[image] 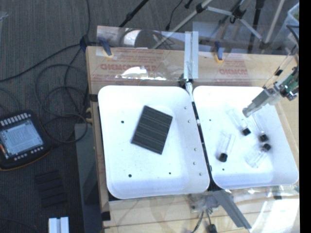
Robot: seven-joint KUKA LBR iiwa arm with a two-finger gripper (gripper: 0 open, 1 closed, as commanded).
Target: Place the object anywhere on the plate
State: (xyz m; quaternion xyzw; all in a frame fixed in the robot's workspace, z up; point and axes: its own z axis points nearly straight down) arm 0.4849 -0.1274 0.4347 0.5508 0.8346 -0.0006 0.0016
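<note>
Camera view puts the gripper (248, 111), whose state I cannot tell, above the right bin's vials (224, 146); centre over one before descending, then carry to the plate (152, 129).

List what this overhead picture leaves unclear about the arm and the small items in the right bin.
- Arm: cut off by the camera view's right edge.
- Gripper: too small and blurred to judge its state.
- Clear vials in the right bin: transparent against white, outlines and count uncertain.

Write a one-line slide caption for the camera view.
Gripper hovers over the right bin of clear vials; a dark ridged plate lies in the left bin.
</note>
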